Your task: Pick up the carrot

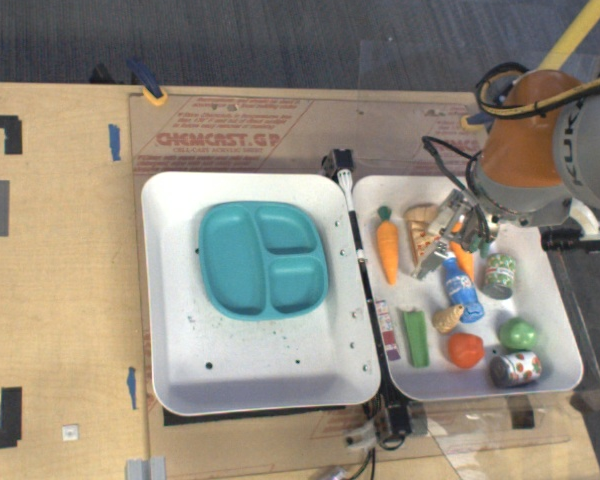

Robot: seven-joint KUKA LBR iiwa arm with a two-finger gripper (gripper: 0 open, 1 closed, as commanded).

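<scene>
Carrot (388, 251) lies lengthwise near the left wall of the right bin (565, 308), green top pointing away, apart from the gripper (448, 240) hovering just to its right over a tan wedge (421, 230) and a blue bottle (461, 290). A second orange piece (464, 259) beside the fingers could draw the grasp instead, and the crowded toys leave little room for a clean close. Whether the jaws are apart or together cannot be told; the wrist's shadow and clutter blur the tips. Teal plate (263, 260) sits in the left bin (170, 298).
</scene>
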